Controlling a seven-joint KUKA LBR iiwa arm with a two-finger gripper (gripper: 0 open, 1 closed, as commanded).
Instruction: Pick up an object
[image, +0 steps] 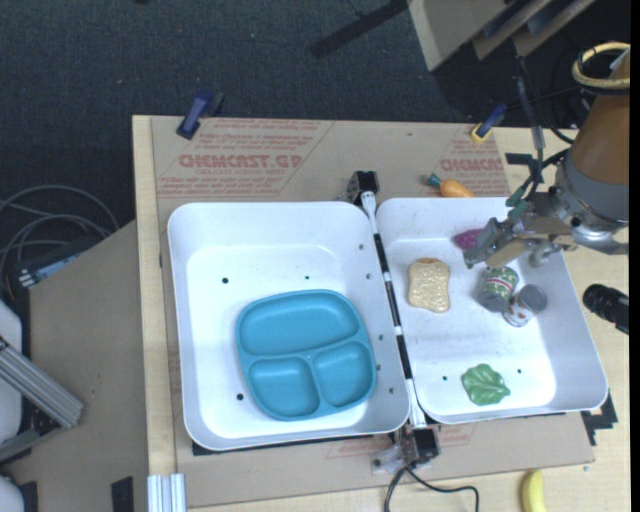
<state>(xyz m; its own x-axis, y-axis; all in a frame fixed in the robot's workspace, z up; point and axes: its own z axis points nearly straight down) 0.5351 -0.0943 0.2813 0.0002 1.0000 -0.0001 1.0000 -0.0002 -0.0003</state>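
**Pincer low over the right bin, beside a small can**

The pincer (503, 262) hangs in the upper right part of the frame, over the back half of the right bin (560, 385). Whether it is spread or pressed together I cannot tell: its grey metal parts run together and the tips are hard to pick out. Nothing can be seen pinched in it. The arm (605, 150) comes in from the right edge, its orange band just above the wrist.

Right below the pincer, toward the lower right, lies a small greenish can (499, 288) with a silvery end, tipped on its side on the bin floor. It looks to be touching or nearly touching the pincer, but which of the two is unclear. A pink object (468, 240) peeks out just left of the pincer, partly covered by it. Further left, near the bin's left wall, lies a tan, rough-surfaced piece shaped like a slice of bread (429, 285). Toward the lower middle of this bin, well apart from the others, lies a green leafy object (485, 384).

The left bin (200, 260) fills the centre-left of the frame and holds a blue divided tray (304, 352) with three compartments, set toward its lower right.

Both bins sit side by side on the desk (150, 300), on a sheet of printed brown cardboard (250, 155).
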